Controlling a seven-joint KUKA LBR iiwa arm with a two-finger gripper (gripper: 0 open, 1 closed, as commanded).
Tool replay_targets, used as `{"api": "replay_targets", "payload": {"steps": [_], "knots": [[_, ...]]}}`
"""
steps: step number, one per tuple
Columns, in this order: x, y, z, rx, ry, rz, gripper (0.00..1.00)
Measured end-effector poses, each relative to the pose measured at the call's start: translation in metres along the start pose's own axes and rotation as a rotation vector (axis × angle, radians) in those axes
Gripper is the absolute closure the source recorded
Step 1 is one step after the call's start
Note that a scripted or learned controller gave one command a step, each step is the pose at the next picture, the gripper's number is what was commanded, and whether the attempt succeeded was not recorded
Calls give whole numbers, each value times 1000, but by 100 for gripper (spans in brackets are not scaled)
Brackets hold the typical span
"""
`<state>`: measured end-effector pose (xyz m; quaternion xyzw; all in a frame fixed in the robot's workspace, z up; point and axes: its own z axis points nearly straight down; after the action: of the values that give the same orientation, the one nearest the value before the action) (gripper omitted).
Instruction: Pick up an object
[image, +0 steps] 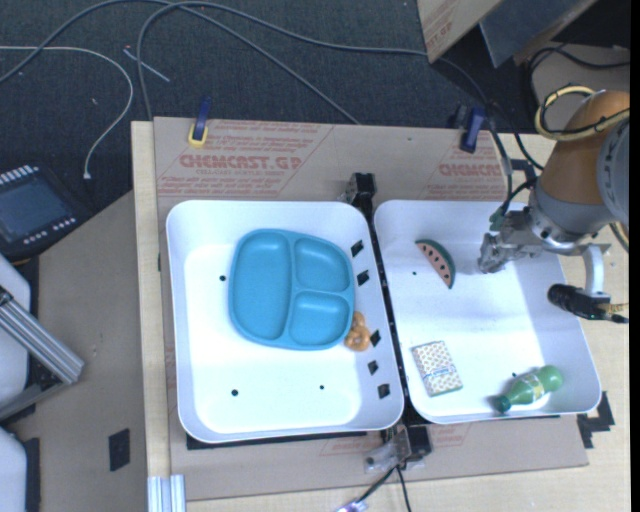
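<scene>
2 bins; end effector near watermelon slice.

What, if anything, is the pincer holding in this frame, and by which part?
Nothing can be seen held. The pincer hangs over the right bin, apart from the watermelon slice, which lies on the bin floor to its left.

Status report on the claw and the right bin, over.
Claw over right bin, upper end. Watermelon slice nearest, beside it, not held. Patterned packet, green bottle along front. Nothing blocking.
</scene>
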<state>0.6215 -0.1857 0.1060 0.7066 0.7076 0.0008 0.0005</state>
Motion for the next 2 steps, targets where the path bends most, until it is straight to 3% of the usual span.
{"api": "replay_targets", "payload": {"steps": [2], "knots": [[11,-3,-95,-4,-2,0,100]]}}
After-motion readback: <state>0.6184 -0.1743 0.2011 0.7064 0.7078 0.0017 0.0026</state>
